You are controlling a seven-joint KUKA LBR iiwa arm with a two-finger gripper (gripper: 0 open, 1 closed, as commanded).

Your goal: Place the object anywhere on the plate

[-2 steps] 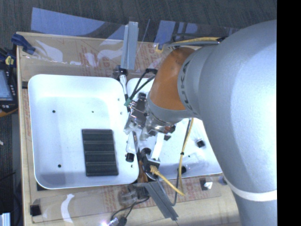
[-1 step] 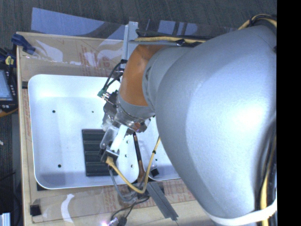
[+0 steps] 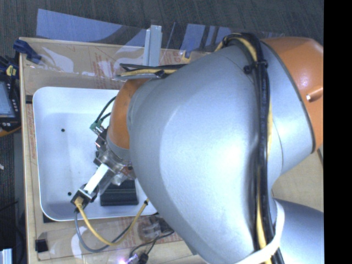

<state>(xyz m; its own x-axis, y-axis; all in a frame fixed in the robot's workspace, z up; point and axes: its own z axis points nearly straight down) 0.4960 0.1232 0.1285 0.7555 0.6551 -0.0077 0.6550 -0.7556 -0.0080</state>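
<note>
My grey arm (image 3: 220,147) crowds the shallow white bin (image 3: 49,125); whether the jaws are spread, I cannot tell. A dark flat rectangular block (image 3: 120,196), likely the object, lies on the bin floor beside the wrist. It looks stiff and light; I'd grip across its narrow width.

We are looking down at a pale wooden bench (image 3: 26,147) standing on dark grey carpet (image 3: 82,1), blue sheets (image 3: 77,25) lying beyond it.

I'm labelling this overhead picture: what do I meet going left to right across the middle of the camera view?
dark device at the edge → white bin → orange band of the wrist → grey arm link
</note>
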